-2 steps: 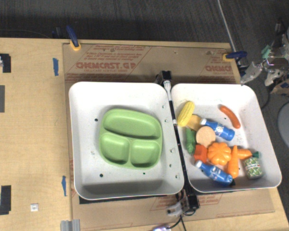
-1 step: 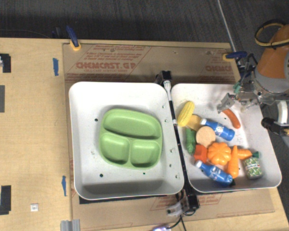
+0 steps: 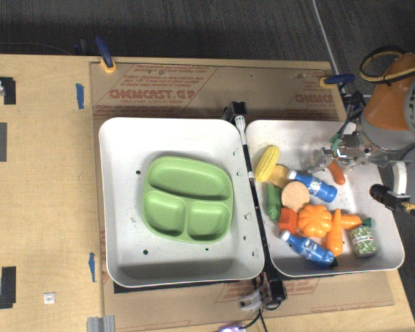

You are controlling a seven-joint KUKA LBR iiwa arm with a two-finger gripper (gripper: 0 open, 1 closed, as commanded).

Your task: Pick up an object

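Metal gripper [image 3: 334,159] over right bin [image 3: 394,258], its state unclear, beside glossy plastic corn [image 3: 266,162].

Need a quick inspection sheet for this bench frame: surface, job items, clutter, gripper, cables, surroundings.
Surface: tan bench bearing a cardboard sheet and two white bins.
Job's things: right bin holds toy corn, pumpkin, two blue bottles, green pod, other toy food.
Clutter: left bin holds a green divided tray.
Gripper: gripper over the right bin's top; finger state unclear.
Cables: grey cable crossing the floor; yellow loop by the arm.
Surroundings: dark floor; blue clamps.
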